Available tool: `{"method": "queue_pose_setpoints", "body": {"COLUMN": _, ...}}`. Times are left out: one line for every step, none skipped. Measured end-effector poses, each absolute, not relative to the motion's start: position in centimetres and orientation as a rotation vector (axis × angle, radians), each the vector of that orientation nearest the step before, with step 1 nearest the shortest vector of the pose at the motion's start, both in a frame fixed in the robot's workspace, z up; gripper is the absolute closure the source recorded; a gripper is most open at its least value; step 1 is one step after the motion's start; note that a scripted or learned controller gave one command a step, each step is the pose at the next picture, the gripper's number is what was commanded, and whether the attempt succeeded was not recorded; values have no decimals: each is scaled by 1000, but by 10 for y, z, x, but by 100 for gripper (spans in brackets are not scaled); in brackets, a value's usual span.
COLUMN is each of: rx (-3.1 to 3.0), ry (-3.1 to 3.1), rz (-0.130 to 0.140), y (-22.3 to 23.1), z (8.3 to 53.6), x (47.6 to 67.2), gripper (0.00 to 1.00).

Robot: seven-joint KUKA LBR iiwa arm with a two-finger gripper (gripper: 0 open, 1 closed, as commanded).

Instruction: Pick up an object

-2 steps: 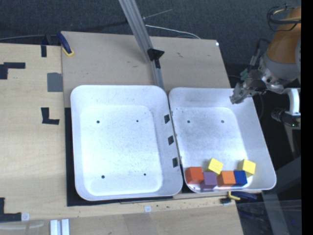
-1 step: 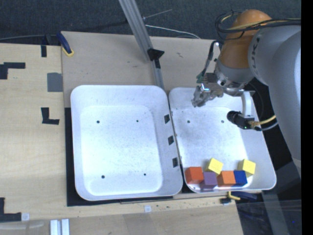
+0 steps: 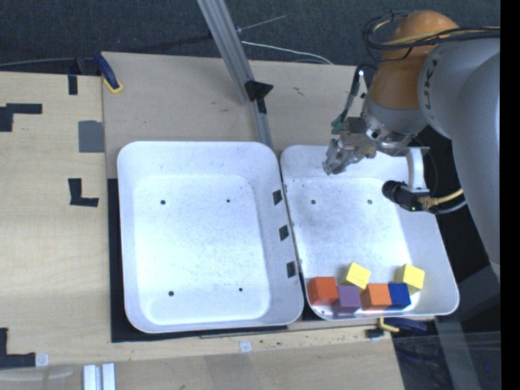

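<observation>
- Look at the right bin (image 3: 422,242) — your blocks sit bunched along its near edge: an orange block (image 3: 322,288), a purple block (image 3: 349,297), another orange block (image 3: 376,296), a blue block (image 3: 398,295) and two yellow blocks (image 3: 357,275) (image 3: 413,277).
- The left bin (image 3: 195,226) is beside it, touching.
- Your gripper (image 3: 335,166) hangs over the right bin's far edge, well apart from the blocks — you cannot tell its grip.
- No writing can be read.

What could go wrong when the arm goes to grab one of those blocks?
The blocks sit packed together against the near wall of the right bin, so the end effector, now at the bin's far end, may catch two at once or nudge neighbours aside. The wall beside them also leaves little room to descend.
</observation>
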State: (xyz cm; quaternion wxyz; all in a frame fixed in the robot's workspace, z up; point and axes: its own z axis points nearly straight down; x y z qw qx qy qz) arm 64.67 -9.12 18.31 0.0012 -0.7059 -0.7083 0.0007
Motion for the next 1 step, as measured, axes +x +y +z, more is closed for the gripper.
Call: {"method": "queue_pose_setpoints", "body": {"rx": -2222, "ry": -2222, "rz": 0, "y": -112, "z": 197, "x": 646, "gripper": 100}}
